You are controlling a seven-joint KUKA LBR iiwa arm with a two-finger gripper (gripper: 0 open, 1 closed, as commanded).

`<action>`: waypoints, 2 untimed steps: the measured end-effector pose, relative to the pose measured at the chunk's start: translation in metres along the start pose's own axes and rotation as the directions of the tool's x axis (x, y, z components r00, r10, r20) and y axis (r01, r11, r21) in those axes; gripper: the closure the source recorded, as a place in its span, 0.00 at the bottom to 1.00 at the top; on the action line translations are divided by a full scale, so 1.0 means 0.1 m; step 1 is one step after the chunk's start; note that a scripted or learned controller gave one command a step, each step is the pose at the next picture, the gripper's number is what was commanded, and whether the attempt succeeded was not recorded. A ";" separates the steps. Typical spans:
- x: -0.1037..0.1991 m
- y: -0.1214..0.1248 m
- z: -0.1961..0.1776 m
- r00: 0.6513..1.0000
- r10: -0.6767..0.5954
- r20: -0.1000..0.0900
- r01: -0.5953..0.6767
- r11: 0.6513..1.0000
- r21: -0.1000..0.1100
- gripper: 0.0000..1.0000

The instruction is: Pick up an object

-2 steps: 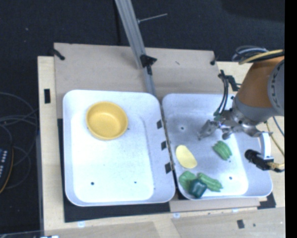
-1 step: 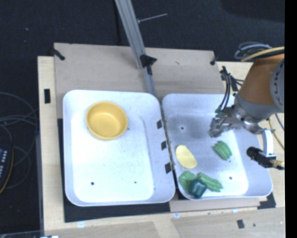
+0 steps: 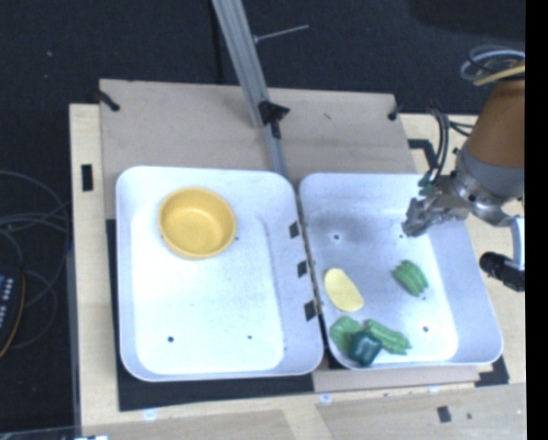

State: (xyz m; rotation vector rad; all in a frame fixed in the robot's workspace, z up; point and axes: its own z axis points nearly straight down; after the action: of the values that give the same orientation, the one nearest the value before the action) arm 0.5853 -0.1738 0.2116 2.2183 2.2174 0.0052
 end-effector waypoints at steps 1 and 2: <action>-0.02 0.03 -0.63 1.000 0.000 0.000 0.000 1.000 -0.001 1.00; -0.02 0.03 -0.65 1.000 -0.001 -0.002 0.001 1.000 0.005 1.00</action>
State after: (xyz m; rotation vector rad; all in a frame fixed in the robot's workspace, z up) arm 0.5881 -0.1761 0.2769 2.2207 2.2215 0.0014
